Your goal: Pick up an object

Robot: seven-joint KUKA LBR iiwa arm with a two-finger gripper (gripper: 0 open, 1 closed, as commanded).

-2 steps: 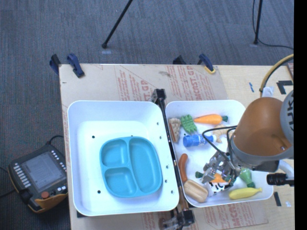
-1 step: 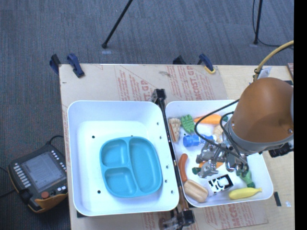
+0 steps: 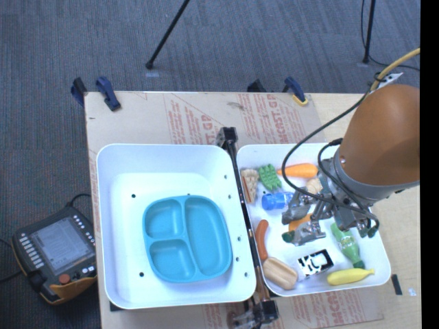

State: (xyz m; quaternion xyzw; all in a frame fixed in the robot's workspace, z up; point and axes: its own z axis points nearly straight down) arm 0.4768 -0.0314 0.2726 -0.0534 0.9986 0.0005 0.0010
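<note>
toys of moulded plastic food crowd the right bin (image 3: 381, 269): a carrot (image 3: 300, 171), a green ridged piece (image 3: 269, 177), a blue bottle-like piece (image 3: 276, 201), a wedge that looks like pizza or cake (image 3: 250, 184), a sausage (image 3: 262, 239), a bread roll (image 3: 280, 272), a banana (image 3: 350, 276), a green bottle (image 3: 349, 246) and a black-and-white printed block (image 3: 315, 262). all look light, stiff and smooth, so they are likely to slip or roll under a pinch. the sausage and the banana offer narrow middles to close across; the roll looks too broad. the gripper (image 3: 306, 223) hangs low over the middle of that bin, above something orange and dark that i cannot make out, and whether its fingers stand apart or together cannot be told from this angle. nothing is seen held. the bin floor is glossy white with low walls, and the toys lie close together, some touching, so neighbours may get nudged. the left bin (image 3: 110, 184) holds a blue divided plate (image 3: 186, 238). both bins sit on a board (image 3: 171, 115) clamped at its far edge, over grey carpet (image 3: 68, 33), with a teach pendant (image 3: 55, 252) on the floor at left.
</note>
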